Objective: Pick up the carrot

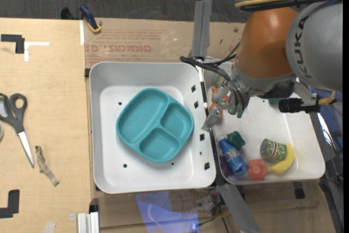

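Orange with a scrap of green beside it, what looks like the carrot (217, 89) lies at the far left corner of the right bin (305, 133), close against the wall shared with the left bin (103, 133), and it is largely covered by the hand (223, 104), which sits low directly over and just in front of it; whether the hand is apart, together or clamped on anything cannot be told, since the wrist and cables crowd it. Nearer the camera in the same bin lie a dark green piece (236, 139), a blue bottle (232, 159), a red-orange round toy (257, 169) and a yellow banana (286, 161) touching a green and white cup (272, 148). A teal divided plate (155, 125) rests in the left bin, and scissors (16, 123) lie on the tabletop (49, 95)
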